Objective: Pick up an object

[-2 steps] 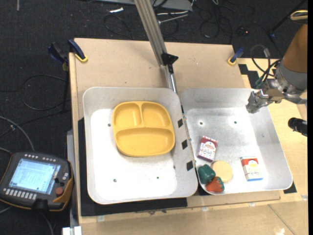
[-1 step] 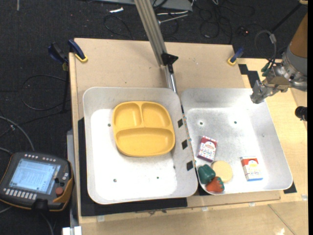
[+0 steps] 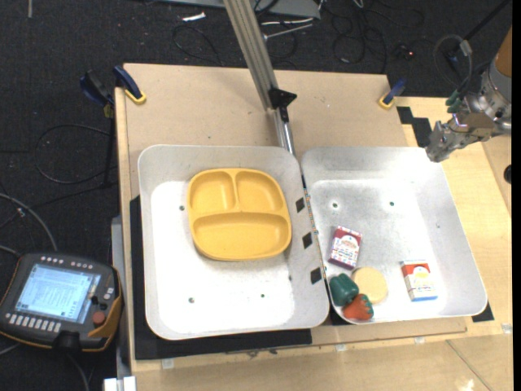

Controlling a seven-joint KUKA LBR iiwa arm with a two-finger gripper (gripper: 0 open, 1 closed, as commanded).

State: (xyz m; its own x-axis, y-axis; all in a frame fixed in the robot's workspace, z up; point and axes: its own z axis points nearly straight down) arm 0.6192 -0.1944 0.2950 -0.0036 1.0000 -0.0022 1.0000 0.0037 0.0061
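End effector above right bin's far corner | grip state unclear | red carton in bin

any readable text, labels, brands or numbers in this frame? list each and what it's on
No text can be read in this frame.
Red and white carton in the right bin: printed front, too small and blurred to read.
Orange and white carton in the same bin: printed label, too blurred to read.
Teach pendant at lower left: lit screen, contents too small to read.
Yellow divided plate in the left bin: no markings seen.
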